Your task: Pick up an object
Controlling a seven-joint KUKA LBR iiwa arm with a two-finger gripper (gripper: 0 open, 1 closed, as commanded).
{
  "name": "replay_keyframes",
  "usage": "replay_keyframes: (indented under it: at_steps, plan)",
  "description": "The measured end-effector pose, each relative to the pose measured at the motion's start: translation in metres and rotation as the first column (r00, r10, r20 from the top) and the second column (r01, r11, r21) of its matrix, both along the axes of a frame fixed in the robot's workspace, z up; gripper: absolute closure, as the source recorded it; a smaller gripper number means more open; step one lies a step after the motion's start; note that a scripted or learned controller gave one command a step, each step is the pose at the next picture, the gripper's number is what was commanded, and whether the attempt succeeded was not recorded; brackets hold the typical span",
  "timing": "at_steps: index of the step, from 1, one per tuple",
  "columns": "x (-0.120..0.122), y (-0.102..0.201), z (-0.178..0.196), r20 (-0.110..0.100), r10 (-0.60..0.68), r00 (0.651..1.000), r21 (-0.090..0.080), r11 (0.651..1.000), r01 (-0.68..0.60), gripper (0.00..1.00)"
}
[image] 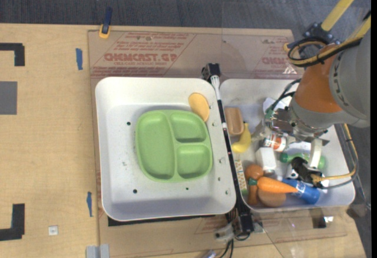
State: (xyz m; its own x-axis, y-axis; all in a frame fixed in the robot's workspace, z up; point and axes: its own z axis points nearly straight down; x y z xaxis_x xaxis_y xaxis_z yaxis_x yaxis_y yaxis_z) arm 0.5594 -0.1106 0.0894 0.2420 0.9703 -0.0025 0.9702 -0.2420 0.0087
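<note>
The right bin [247,89] holds a heap of toy items: a brown block [234,120], a yellow piece [241,142], a white bottle [268,159], an orange carrot [277,185] and a blue object [307,193]. My gripper [293,151] is low in this bin, over the white and green items at the middle of the heap, just right of the bottle. The wrist and its cables hide what lies beneath it. I see nothing lifted clear of the pile.
The left bin [118,109] bears a green divided plate [174,145] and a yellow-orange oval item [199,105] at its back right corner. A black bar [219,103] runs between the bins. The grey arm with its orange band [315,89] covers the right bin's far right side.
</note>
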Motion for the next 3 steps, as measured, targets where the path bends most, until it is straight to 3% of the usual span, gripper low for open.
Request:
replay_keyframes:
  at_steps: [1, 2, 3]
  plan:
    - [-0.019, 0.012, 0.0, 0.003, -0.166, 0.986, 0.004, 0.986, 0.166, 0.0]
    - [-0.018, 0.012, 0.011, 0.005, -0.166, 0.986, 0.002, 0.986, 0.166, 1.0]
    - [0.03, 0.048, 0.096, -0.007, -0.395, 0.919, 0.005, 0.919, 0.395, 1.0]
